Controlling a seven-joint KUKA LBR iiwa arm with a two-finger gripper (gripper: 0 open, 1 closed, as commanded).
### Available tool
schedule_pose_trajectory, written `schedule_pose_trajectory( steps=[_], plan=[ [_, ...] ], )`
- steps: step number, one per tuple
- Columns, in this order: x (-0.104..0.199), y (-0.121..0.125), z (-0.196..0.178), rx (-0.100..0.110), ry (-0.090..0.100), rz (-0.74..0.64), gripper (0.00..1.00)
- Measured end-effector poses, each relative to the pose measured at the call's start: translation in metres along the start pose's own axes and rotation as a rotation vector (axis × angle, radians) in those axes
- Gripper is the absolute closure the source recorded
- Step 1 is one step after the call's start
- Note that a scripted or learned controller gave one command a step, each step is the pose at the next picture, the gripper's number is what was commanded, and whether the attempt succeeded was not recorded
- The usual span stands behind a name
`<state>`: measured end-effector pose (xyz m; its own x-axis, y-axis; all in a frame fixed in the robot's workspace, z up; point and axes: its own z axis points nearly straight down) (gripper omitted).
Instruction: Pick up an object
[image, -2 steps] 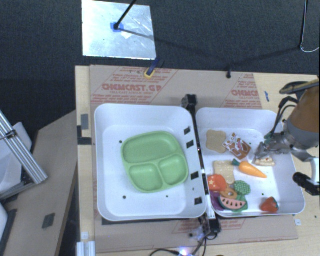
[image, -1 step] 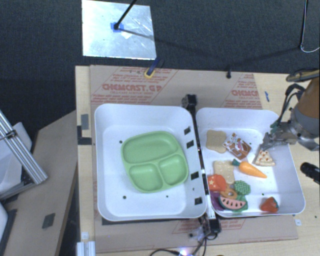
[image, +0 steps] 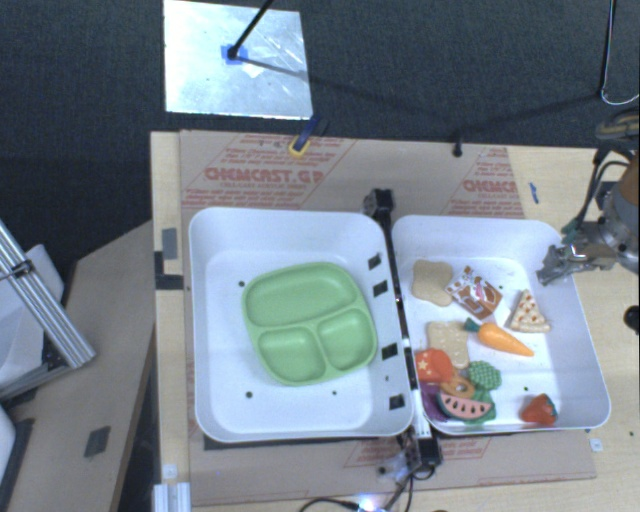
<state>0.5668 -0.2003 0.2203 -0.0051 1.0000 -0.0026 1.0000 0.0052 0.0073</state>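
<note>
The brown cardboard sheet (image: 262, 165) under the bins has red letters that say "CHEMCAST GP". The same red letters, too cut off to read, show at the right.

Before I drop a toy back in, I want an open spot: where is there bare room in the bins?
Left bin: bare floor all around the green tray, widest behind it. Right bin: free along the far wall and right side, past the pizza slice. Crowded at its near-left corner, around the watermelon slice.

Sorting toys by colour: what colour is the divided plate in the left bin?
Light green: the three-compartment plastic plate shows it plainly in the camera view.
</note>
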Motion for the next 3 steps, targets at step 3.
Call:
schedule_pose_trajectory(
  steps=[3],
  plan=[
    [0.151,0.069,-0.005,0.004,0.004,-0.004,1.00]
  ],
)
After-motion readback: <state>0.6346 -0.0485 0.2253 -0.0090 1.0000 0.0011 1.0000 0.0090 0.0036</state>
